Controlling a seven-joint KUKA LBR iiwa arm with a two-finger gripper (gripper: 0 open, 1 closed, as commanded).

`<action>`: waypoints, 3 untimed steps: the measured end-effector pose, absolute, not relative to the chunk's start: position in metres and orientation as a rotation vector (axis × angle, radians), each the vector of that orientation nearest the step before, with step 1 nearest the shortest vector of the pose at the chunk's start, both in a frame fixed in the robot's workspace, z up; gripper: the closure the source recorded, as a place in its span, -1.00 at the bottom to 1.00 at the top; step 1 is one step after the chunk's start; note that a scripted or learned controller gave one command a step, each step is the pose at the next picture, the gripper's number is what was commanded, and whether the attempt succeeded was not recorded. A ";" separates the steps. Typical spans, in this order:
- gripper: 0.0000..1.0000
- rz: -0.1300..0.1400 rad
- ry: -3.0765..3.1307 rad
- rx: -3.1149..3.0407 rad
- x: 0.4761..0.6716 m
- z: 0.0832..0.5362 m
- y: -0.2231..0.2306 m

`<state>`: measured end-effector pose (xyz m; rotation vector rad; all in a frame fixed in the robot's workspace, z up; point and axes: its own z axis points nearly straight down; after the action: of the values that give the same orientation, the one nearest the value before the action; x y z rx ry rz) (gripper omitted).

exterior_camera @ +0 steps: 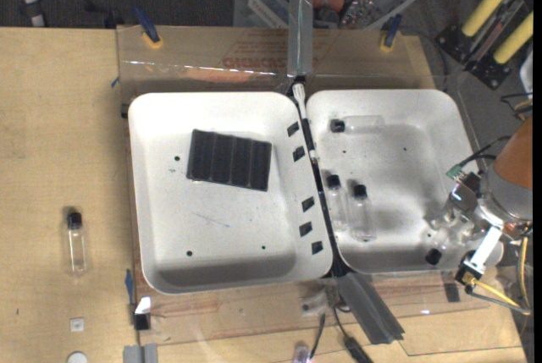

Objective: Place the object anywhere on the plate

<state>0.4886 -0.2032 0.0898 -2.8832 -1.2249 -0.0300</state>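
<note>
Two shallow white plastic bins (212,268) left of the tool — smooth, faintly glossy. Dark ribbed rectangular plate (229,159) in the farther one, matt. Clear glassy vials with black caps (358,205) in the nearer — shiny. Pale wooden bench top (59,124) beyond, matt and grained.

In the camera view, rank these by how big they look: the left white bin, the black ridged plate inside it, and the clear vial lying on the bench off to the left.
1. left white bin, clearly the largest
2. black ridged plate, lying inside that bin
3. clear vial with a black cap, the smallest
</note>
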 end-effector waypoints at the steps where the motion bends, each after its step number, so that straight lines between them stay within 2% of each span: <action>1: 1.00 -0.033 -1.079 -2.940 0.489 0.090 -0.204; 2: 1.00 -0.010 -1.687 -2.659 0.529 0.090 -0.198; 3: 1.00 -0.037 -1.825 -2.574 0.491 0.094 -0.204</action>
<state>0.4910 -0.2042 0.0936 -2.5738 -1.8248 -0.0368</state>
